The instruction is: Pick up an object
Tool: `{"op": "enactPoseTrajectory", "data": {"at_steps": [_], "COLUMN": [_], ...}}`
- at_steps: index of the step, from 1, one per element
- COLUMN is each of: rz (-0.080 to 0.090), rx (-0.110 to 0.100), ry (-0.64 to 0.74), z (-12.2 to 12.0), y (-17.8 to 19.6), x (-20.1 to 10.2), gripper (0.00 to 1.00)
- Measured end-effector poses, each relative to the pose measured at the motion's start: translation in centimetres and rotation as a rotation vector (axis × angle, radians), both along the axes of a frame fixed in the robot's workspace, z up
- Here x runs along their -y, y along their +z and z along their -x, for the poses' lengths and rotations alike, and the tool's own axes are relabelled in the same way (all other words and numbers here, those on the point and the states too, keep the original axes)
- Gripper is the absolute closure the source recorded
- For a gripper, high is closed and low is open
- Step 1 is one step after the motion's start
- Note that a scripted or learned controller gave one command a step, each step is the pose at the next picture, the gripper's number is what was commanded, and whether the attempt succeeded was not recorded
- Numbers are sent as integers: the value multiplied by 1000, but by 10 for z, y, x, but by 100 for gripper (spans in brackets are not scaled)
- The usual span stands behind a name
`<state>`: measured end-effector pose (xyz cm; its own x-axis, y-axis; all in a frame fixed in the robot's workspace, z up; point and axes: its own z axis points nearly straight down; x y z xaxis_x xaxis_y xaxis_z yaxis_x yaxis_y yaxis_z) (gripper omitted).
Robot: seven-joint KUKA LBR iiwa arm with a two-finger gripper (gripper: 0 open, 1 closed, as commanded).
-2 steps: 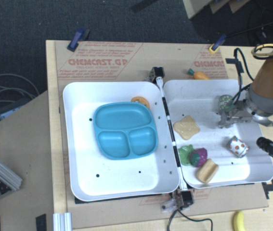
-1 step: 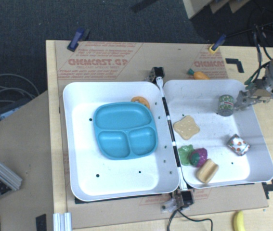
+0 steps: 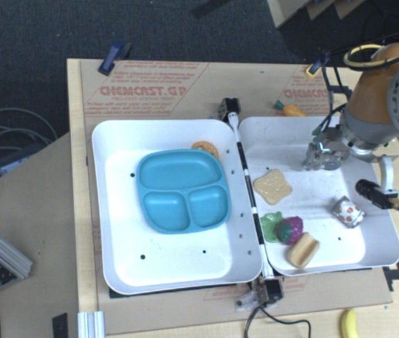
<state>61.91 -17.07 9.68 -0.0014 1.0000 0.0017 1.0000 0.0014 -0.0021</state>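
Gripper hangs over the right bin, can't tell its grip; the bread slice lies nearest, toward eight o'clock, lying flat

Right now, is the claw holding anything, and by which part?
Nothing is held: the claw hangs over bare floor of the right bin.

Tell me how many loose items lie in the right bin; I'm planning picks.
5: bread slice near the divider, green piece and purple piece touching below it, tan block at the front, wrapped item to the right. The gripper may hide more.
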Motion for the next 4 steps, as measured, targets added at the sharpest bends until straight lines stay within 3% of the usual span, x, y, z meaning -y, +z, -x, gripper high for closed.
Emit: {"op": "enactPoseTrajectory", "data": {"at_steps": [1, 2, 3, 4], "rz": [3, 3, 2, 3], "rx": [4, 3, 2, 4], "ry": [-1, -1, 0, 0], "z": [5, 5, -32, -48], "y": [62, 61, -13, -12], "x": [44, 43, 25, -14], "gripper": [100, 0, 0, 0]}}
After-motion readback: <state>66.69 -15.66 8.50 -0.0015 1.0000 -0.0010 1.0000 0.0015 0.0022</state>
